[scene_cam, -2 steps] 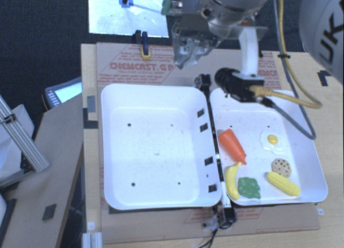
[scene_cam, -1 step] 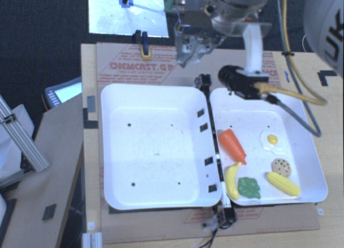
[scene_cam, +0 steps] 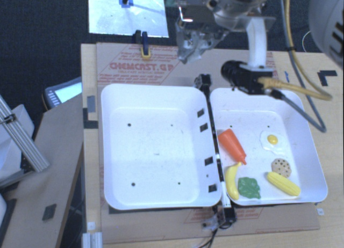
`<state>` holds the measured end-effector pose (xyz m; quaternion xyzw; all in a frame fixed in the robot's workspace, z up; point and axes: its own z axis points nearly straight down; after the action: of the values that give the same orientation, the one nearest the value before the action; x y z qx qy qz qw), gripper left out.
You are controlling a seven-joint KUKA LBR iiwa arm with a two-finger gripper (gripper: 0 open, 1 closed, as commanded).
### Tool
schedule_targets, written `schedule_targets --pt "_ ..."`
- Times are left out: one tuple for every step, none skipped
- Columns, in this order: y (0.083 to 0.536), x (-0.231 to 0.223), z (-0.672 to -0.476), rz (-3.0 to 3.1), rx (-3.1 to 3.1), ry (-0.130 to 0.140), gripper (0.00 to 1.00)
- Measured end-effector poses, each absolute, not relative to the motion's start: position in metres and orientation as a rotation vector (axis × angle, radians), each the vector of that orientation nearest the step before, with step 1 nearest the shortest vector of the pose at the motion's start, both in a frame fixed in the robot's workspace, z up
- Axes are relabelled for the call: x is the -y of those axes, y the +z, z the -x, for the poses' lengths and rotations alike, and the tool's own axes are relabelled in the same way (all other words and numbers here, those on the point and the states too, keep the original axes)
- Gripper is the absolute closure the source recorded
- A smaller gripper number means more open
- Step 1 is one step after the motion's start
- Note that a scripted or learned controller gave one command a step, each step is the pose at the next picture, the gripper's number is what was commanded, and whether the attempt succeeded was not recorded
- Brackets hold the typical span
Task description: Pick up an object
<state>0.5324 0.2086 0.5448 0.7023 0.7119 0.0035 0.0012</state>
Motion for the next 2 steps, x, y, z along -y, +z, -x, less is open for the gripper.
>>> schedule_targets --pt "0.556 -0.209 -0.533 -2.198 -2.24 0.014 1.0" --pt "0.428 -0.232 -0.543 -2.218 -2.231 -0.015 1.0"
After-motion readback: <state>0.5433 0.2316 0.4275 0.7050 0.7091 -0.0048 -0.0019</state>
